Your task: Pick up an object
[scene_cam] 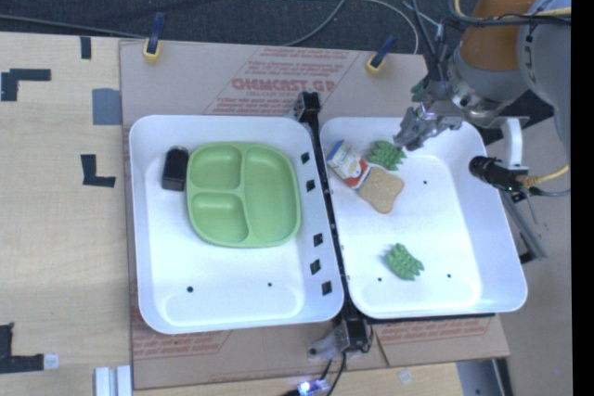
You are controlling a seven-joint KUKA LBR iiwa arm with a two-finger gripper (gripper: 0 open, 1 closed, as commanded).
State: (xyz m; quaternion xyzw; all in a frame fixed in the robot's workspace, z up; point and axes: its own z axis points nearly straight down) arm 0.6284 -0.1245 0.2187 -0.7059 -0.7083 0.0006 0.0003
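Hand (408,136) sits low over the right bin (473,227), toward its 12 o'clock rim, tip just above a green leafy piece (385,154); I cannot tell from here whether it is wide, narrow or gripping anything. At 7 o'clock of that leafy piece I see a tan bread-like slice (381,189), touching it, and at the slice's 10 o'clock a small white-and-red packet (345,162). A second green piece (404,261) lies well apart, toward the bin's 6 o'clock. In the left bin (158,283) rests a green divided plate (244,195), with a small black block (174,169) at its 9 o'clock. Both bins stand on the counter (56,227).
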